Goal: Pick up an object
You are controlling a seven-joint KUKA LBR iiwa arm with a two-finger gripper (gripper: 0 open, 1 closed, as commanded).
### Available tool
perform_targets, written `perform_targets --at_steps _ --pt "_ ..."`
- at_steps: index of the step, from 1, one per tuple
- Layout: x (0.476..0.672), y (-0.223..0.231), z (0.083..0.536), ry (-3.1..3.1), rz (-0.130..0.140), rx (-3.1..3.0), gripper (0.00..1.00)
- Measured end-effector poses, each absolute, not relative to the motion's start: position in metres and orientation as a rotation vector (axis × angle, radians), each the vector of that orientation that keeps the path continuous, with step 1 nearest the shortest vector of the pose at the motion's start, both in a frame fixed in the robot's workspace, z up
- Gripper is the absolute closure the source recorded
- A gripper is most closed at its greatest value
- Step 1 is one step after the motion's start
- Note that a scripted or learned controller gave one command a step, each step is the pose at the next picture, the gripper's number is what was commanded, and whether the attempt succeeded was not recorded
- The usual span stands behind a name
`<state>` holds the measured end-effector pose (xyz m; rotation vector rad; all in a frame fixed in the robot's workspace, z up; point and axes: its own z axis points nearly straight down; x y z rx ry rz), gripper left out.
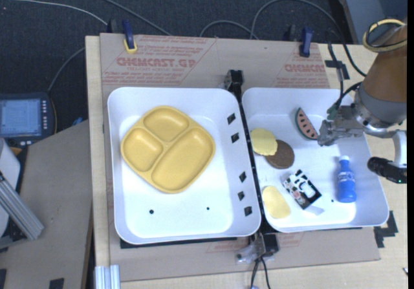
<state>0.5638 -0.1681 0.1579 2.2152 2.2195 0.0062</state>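
Several items crowd the right bin [369,216]; tool [328,136], finger state unreadable, hovers beside watermelon slice [305,124] — best descend squarely over it.

1. A watermelon slice [305,123], red with a green rind and dark seeds, lies flat at about 12 o'clock in the right bin [284,97], near its back wall.
2. A pale yellow round piece [263,141] lies at 9 o'clock, touching a brown disc [281,155] that lies flat just beside it toward 4 o'clock.
3. A black-and-white packet [301,189] lies tilted near 6 o'clock.
4. A yellow rounded block [276,203] lies at 7 o'clock, close to the front wall.
5. A blue bottle [346,180] with a white cap lies on its side at 4 o'clock, cap pointing to 12 o'clock.
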Motion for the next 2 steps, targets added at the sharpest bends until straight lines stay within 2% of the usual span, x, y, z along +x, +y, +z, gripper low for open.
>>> perform_targets --at_steps 2 --pt "0.561 -0.162 0.273 2.218 0.007 2.215 1.00"
